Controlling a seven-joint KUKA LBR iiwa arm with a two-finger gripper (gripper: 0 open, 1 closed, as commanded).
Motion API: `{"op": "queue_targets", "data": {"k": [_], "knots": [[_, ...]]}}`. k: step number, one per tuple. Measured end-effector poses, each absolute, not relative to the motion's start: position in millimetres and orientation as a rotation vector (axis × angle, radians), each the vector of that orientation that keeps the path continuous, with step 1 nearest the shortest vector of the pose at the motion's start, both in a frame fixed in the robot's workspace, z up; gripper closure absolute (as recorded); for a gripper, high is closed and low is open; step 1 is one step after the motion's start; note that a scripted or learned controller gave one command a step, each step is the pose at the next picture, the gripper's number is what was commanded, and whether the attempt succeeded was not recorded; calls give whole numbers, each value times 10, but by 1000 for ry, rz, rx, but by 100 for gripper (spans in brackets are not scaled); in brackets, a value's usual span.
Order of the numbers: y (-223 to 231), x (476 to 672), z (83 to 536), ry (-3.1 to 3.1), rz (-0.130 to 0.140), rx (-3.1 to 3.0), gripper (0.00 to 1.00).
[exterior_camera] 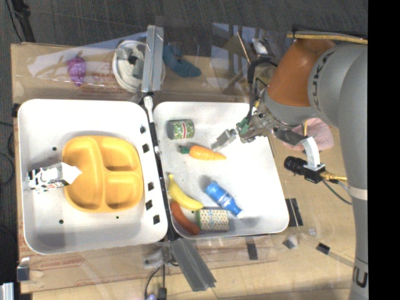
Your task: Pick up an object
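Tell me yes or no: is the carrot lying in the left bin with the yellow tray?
No: the carrot lies in the right bin, below the green can, while the yellow tray sits in the left bin.

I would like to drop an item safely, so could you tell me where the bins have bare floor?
Left bin: bare along its front, below the yellow tray. Right bin: bare right of the blue bottle. Crowded at the front left around the banana.

carrot | orange, green top | lying flat | right bin, upper middle
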State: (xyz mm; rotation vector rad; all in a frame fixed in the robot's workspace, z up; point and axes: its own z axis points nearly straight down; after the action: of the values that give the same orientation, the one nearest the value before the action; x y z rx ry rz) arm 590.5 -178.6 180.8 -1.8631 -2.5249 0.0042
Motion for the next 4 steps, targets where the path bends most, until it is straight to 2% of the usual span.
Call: {"op": "queue_targets", "data": {"k": [1, 2, 3, 4], "knots": [[-1381, 5777, 887, -2442, 5, -1967, 0], [-958, 6349, 888, -2417, 6, -1998, 0], [-943, 6346, 952, -2421, 13, -1984, 100], [-940, 6347, 952, -2421, 13, -1983, 0]]}}
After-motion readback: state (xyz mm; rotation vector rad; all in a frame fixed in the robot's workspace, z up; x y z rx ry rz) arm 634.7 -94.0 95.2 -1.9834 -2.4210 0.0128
